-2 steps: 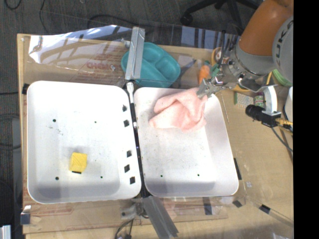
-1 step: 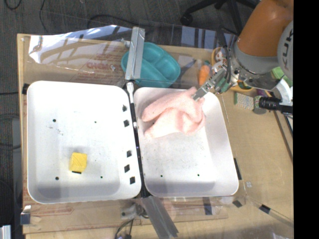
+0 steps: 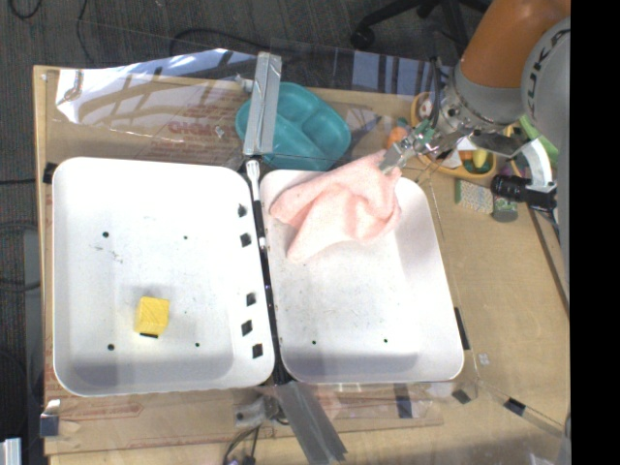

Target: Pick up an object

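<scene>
Yellow block, small, lying alone near the front of the left bin; right bin beside it holds a pink cloth bunched at its far end, one corner pulled up toward the far right rim. Gripper, reaching in from the right on the grey arm with its orange band, is pinched closed on that raised cloth corner. Teal dish sits on the bench behind the bins.
</scene>
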You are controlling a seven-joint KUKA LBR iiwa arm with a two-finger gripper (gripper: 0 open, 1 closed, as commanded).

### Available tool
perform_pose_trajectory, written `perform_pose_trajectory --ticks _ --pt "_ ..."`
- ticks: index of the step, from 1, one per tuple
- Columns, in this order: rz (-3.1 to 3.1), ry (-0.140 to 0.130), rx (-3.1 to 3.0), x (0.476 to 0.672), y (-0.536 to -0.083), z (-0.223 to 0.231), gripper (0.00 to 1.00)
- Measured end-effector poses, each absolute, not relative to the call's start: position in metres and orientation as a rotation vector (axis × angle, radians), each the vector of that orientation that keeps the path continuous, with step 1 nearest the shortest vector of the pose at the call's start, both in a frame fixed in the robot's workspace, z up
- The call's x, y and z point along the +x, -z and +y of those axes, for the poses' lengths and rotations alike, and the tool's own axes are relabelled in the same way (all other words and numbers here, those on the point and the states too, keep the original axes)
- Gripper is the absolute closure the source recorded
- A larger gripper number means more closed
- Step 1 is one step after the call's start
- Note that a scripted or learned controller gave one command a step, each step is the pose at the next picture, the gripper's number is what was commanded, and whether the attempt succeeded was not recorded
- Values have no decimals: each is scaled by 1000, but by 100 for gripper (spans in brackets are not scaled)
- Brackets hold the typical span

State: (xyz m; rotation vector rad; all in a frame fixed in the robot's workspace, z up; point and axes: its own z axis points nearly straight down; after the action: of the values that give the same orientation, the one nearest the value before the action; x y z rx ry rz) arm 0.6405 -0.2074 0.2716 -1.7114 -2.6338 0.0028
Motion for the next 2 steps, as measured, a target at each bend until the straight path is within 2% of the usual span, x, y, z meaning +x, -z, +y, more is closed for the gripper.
perform_pose_trajectory --ticks 1,2 --pt "-2668 -2 -1653 657 -219 -191 100" --pt "-2733 -1 -1546 657 -204 -160 100"
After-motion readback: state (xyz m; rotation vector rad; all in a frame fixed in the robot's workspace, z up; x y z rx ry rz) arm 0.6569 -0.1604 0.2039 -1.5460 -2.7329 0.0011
